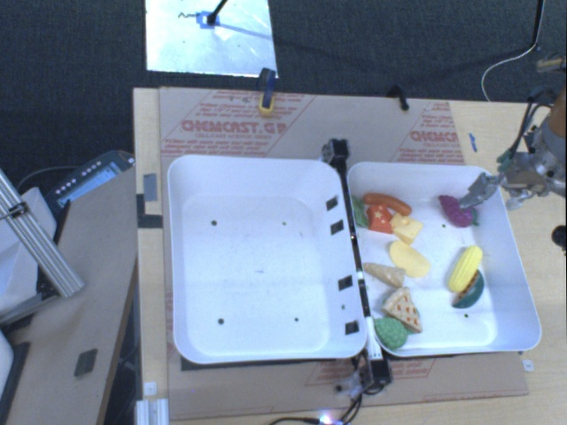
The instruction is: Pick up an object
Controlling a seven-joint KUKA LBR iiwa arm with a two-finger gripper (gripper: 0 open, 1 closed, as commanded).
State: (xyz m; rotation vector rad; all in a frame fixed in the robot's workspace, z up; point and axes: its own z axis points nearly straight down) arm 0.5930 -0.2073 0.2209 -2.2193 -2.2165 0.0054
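Observation:
The right bin (509, 273) holds several toy foods: a purple piece (456, 211) at the back right, a red and orange piece (386, 205), a yellow block (407, 230), a yellow corn cob (465, 266) and a pizza slice (403, 309). My gripper (496, 194) hangs at the right bin's back right corner, just right of the purple piece. Its fingers stand apart and open, one fingertip (478, 189) close to the purple piece, with nothing between them.
The left bin (190, 180) lies beside the right one, split from it by a black clipped divider (347, 237). A dark green piece (469, 293) and a green one (390, 332) lie near the right bin's front. A cable (509, 60) hangs at the back right.

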